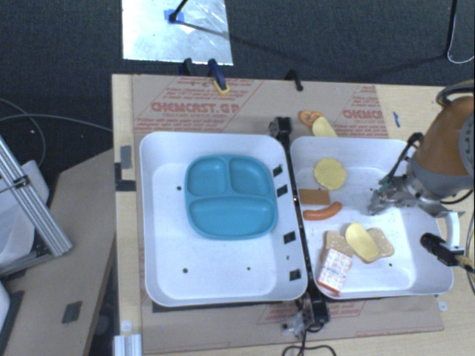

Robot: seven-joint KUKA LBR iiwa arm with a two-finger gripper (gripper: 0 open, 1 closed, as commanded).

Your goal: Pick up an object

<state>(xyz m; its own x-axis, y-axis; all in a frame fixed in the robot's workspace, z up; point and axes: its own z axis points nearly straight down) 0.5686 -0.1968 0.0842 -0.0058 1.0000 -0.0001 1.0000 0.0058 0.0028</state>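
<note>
Camera view, from above the bench at a slant: two shallow white bins sit side by side on a cardboard sheet. The left bin [167, 273] carries a blue divided plate [228, 197], lying flat near the bin's middle and apart from every wall. The right bin [423, 277] carries the loose items. A round yellow disc [329, 173] lies toward the far side; just nearer the camera is a brown square piece [314, 196], and a red sausage [322, 212] lies beside that piece, angled slightly. Toward the near side, a yellow oval piece [361, 242] rests on top of tan bread slices [380, 240], and a red-and-white packet [335, 268] lies at the near left corner, against the slices. Outside the bins, on the cardboard behind the right bin, a pale yellow piece [323, 127] lies touching a small orange piece [309, 116]. The arm [445, 150] enters from the right, its orange band above the wrist. The gripper [380, 199] is low over the right bin's right half, well apart from the sausage and above the yellow oval piece in the frame. Whether the gripper is spread or closed cannot be told; no item is seen in it.
</note>
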